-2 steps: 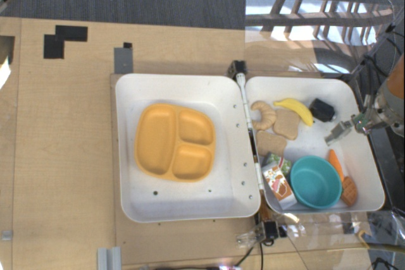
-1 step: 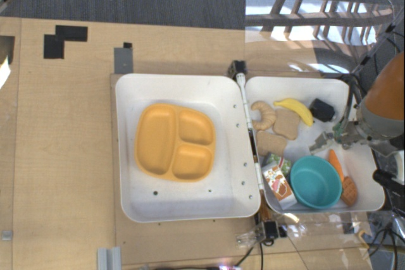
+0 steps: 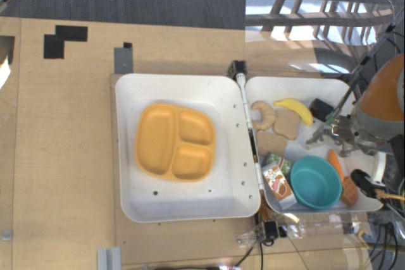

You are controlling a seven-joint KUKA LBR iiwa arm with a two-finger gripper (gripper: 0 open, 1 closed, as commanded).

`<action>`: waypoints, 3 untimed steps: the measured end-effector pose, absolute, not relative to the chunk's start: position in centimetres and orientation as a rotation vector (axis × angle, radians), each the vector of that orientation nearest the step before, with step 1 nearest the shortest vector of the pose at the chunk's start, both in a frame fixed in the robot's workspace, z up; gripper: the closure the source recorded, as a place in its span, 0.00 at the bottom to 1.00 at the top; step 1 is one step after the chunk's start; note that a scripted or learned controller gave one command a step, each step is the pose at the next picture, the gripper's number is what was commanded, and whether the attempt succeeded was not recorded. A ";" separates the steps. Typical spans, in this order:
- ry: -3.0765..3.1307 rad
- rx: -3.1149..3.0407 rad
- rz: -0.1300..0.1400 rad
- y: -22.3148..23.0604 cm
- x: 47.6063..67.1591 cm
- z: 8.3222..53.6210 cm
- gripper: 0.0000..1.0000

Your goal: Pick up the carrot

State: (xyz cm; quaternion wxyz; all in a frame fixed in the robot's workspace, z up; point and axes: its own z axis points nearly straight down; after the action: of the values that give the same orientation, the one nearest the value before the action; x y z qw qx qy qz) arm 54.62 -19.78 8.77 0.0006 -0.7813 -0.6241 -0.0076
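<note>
My claw (image 3: 329, 134) sits low over the right bin (image 3: 297, 82), near its right side, metal fingers pointing left toward the middle of the bin. Can't tell from this angle whether they're spread or closed; nothing visibly between them. Carrot (image 3: 336, 165) lies just below the claw, orange, slanted, squeezed between the teal bowl (image 3: 316, 182) and the arm's wrist, apart from the fingertips as far as I can see. Orange band of the arm (image 3: 386, 95) bulks at the far right.

Rest of right bin: yellow banana (image 3: 295, 109) at top centre, croissant (image 3: 264, 114) left of it, tan bread slice (image 3: 285, 126) touching the croissant, a black block (image 3: 321, 110) just right of the banana. Small printed carton (image 3: 276, 180) beside the bowl on its left. An orange textured piece (image 3: 349, 191) right of the bowl, type unclear.

Left bin (image 3: 126, 136) holds a yellow three-compartment plate (image 3: 175, 141), roughly centred.

Both bins rest on the wooden bench (image 3: 57, 155).
</note>
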 end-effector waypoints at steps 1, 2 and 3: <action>-1.870 -2.527 -0.022 -19.5 52.9 8.8 0.00; -1.802 -2.572 -0.018 -19.5 53.0 8.8 0.00; -1.565 -2.730 -0.024 -19.3 50.0 8.8 0.00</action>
State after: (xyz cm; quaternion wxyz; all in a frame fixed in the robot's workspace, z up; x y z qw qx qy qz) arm 49.99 -19.26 8.83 -0.0027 -0.8675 -0.4973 -0.0078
